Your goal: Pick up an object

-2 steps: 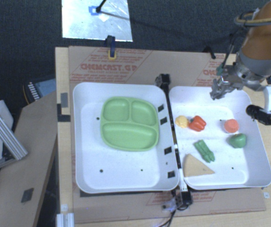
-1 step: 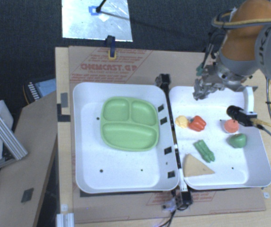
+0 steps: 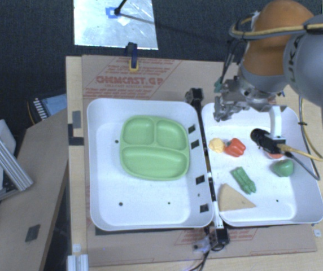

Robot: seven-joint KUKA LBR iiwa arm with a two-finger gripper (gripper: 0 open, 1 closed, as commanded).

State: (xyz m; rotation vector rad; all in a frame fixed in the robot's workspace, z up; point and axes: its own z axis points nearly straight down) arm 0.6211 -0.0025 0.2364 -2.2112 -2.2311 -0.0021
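1. Gripper (image 3: pixel 225 113) hangs over the right bin's (image 3: pixel 305 199) back-left corner; its grip I cannot tell.
2. Orange pepper (image 3: pixel 236 147) lies below it, touching a yellow piece (image 3: pixel 216 145).
3. Green divided plate (image 3: pixel 153 148) sits in the left bin (image 3: pixel 102 202).

The left bin (image 3: pixel 102 208) held a divided plate (image 3: pixel 153 148). In the right bin (image 3: pixel 302 205), a pepper (image 3: pixel 235 147) lay just right of a small fruit (image 3: pixel 216 145), with a wedge (image 3: pixel 234 199) nearest the front and the end effector (image 3: pixel 223 113) over the back left corner.
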